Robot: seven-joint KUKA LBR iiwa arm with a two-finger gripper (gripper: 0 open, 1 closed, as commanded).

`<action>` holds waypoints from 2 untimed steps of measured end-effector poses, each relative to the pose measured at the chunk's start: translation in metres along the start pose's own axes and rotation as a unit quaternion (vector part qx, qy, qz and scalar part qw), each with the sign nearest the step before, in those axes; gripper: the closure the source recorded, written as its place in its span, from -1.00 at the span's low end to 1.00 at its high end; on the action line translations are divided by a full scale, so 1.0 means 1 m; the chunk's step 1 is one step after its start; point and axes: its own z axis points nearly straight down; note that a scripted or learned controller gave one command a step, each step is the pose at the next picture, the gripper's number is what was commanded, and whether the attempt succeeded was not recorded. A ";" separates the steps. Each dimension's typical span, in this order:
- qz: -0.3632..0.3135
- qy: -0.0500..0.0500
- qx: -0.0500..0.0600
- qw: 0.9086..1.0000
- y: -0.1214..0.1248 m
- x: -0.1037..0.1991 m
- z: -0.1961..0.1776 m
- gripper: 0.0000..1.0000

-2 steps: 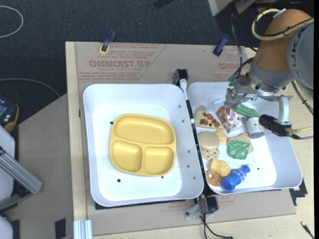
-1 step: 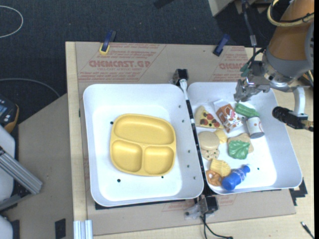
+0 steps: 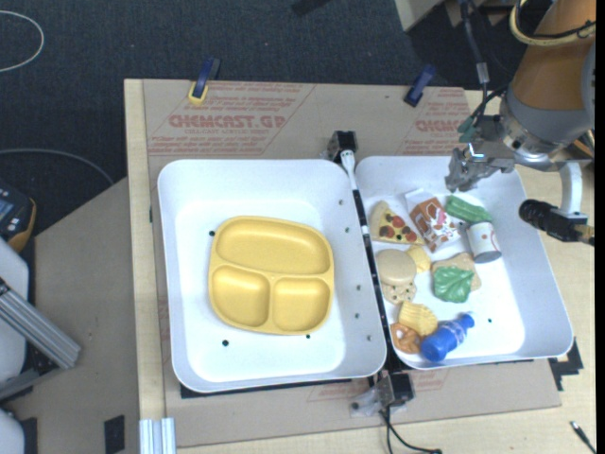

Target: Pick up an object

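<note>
We see the bench (image 3: pixel 284 112) carrying two white bins. The left bin (image 3: pixel 180 253) holds a yellow divided plate (image 3: pixel 271 274). The right bin (image 3: pixel 529 291) holds the candidates for picking: a pizza slice (image 3: pixel 389 223), a printed packet (image 3: pixel 432 221), a green piece (image 3: pixel 467 208), a small can (image 3: pixel 484 242), a green leafy toy (image 3: pixel 453 283), a blue bottle (image 3: pixel 444 340). The gripper (image 3: pixel 465 176) hangs over the bin's far end, just beside the green piece, gripping nothing; whether its fingers are spread we cannot tell. We judge this the approach step; next it must descend onto one object. The bench sheet reads "CHEMCAST GP".
</note>
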 end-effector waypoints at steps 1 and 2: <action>-0.001 0.001 0.004 1.000 -0.035 0.027 -0.005 1.00; -0.001 0.002 0.004 1.000 -0.075 0.057 -0.008 1.00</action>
